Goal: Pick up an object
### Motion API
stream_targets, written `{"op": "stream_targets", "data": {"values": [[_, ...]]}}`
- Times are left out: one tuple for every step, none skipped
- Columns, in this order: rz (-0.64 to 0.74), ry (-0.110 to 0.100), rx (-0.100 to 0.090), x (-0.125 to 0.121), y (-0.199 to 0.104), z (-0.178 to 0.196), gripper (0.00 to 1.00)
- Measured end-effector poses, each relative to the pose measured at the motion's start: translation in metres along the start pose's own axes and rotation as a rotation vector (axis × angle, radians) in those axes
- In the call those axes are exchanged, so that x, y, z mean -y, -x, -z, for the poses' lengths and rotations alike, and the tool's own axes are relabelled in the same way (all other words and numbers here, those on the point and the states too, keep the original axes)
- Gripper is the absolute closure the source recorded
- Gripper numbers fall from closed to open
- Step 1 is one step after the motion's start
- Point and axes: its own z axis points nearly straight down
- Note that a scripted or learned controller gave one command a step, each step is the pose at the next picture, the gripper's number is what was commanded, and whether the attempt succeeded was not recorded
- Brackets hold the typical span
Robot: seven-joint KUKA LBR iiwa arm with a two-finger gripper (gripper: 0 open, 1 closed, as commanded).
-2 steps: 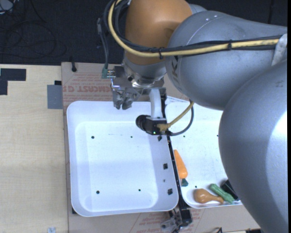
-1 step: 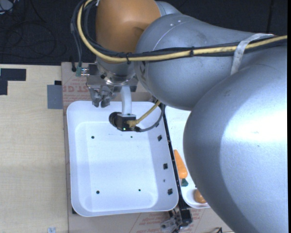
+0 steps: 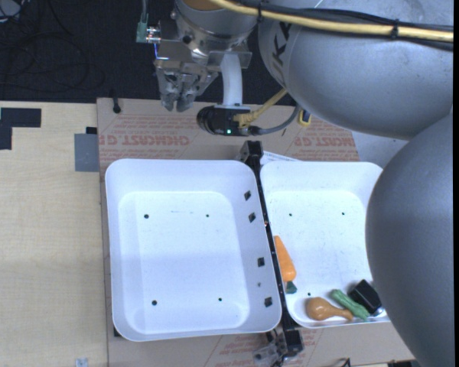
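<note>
Top centre of frame: metal two-finger hand (image 3: 177, 98), above the cardboard-covered surface (image 3: 161, 132), beyond the left white plastic bin (image 3: 118, 205); fingers close together, nothing between them. Lower right: right white bin (image 3: 321, 182) with orange carrot-shaped toy (image 3: 284, 259), tan pear-shaped piece (image 3: 323, 308), green stick (image 3: 349, 303), black block (image 3: 365, 294).

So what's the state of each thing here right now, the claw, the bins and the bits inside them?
gripper: raised behind the bins, holding nothing.
left bin: flat on the bench.
right bin: flat, partly covered by the arm.
toy carrot: lying against the right bin's left wall.
tan drumstick toy: lying at the near edge.
green piece: lying beside it.
black piece: resting by the green one.
</note>
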Motion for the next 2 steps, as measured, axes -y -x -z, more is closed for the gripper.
{"op": "stream_targets", "data": {"values": [[-0.008,-0.025,0.010,0.004,0.057,-0.104,1.00],[0.003,-0.014,0.004,0.003,-0.003,-0.089,1.00]]}}
